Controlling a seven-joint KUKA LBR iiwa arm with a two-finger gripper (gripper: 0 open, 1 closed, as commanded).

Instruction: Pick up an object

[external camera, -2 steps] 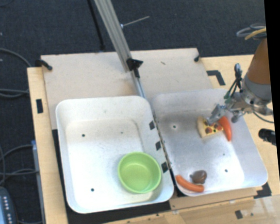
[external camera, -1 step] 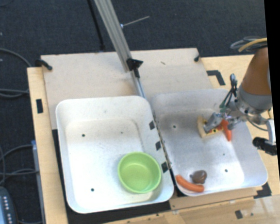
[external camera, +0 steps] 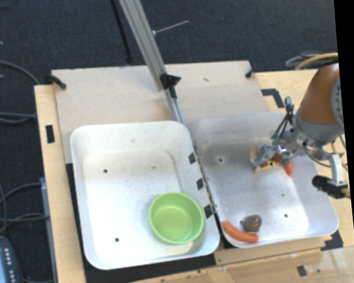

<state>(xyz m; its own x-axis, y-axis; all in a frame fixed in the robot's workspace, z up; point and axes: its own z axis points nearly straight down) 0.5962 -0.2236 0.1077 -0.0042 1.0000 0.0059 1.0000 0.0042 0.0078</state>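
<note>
On a plywood bench, the gripper (external camera: 268, 158) hovers in the right bin (external camera: 226, 139), its opening unclear. A small yellow object (external camera: 262, 165) beneath looks light; pinch its middle.

A bowl (external camera: 176, 217) sits at five o'clock in the left bin (external camera: 97, 145), a sausage (external camera: 239, 231) and lump (external camera: 252, 222) at seven o'clock in the right bin (external camera: 226, 139).

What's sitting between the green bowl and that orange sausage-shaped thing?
Only the bins' adjoining white rims separate the round green bowl from the orange sausage-shaped object, seen from above.
</note>
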